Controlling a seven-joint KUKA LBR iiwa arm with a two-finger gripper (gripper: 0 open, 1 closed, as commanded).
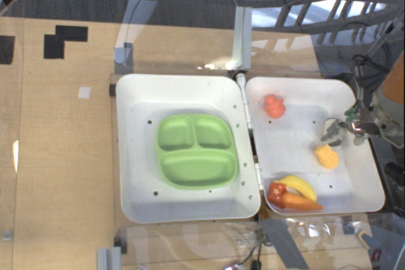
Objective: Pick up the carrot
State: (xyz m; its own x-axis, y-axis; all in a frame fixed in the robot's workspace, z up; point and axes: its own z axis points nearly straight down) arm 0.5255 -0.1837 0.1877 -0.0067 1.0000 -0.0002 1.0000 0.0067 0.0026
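Note:
The orange carrot (300,202) lies at the front edge of the right bin (354,196), just in front of a yellow banana (299,186) and beside a red pepper (276,191). My gripper (333,134) reaches in from the right over the same bin. It hangs well behind and to the right of the carrot, just above a yellow cheese wedge (328,156). Its fingers stand open and hold nothing.
A red strawberry-like fruit (274,106) sits at the back of the right bin. The left bin (136,155) holds a green divided plate (196,150). A metal post (243,35) rises behind the bins' shared wall.

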